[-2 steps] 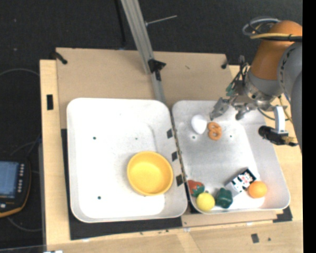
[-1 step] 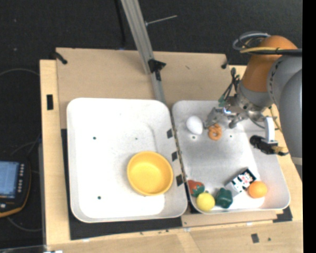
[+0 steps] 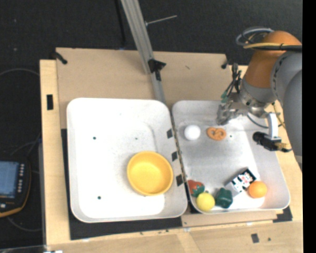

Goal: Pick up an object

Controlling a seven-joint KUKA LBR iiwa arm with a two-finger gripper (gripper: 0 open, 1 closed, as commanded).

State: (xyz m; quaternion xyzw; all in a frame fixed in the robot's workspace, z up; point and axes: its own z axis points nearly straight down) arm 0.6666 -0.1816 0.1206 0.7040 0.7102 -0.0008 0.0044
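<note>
Dark carpet-like flooring surrounds the tan wooden surface (image 3: 110, 78), which carries two shallow white plastic bins side by side. We note the left white bin (image 3: 105, 125) holds a round yellow plastic bowl (image 3: 149, 173), sitting upright near its lower right corner. We see the right white bin (image 3: 221, 157) holds a white ball (image 3: 192, 132) near its upper left, and just beside it, apart, a small orange-brown pretzel-shaped piece (image 3: 217, 134). Along the lower edge of that bin we record a red and green lump (image 3: 195, 186), a yellow ball (image 3: 205, 201), a dark green block (image 3: 224, 198), a small black and white box (image 3: 242, 180) and an orange ball (image 3: 257, 189), clustered close together. We observe the grey arm with its orange band entering from the right, its tool (image 3: 226, 113) over the upper part of the right bin, just above the pretzel-shaped piece. We cannot tell the tool's state. A grey metal pole (image 3: 139, 33) slants across the surface's top edge.
</note>
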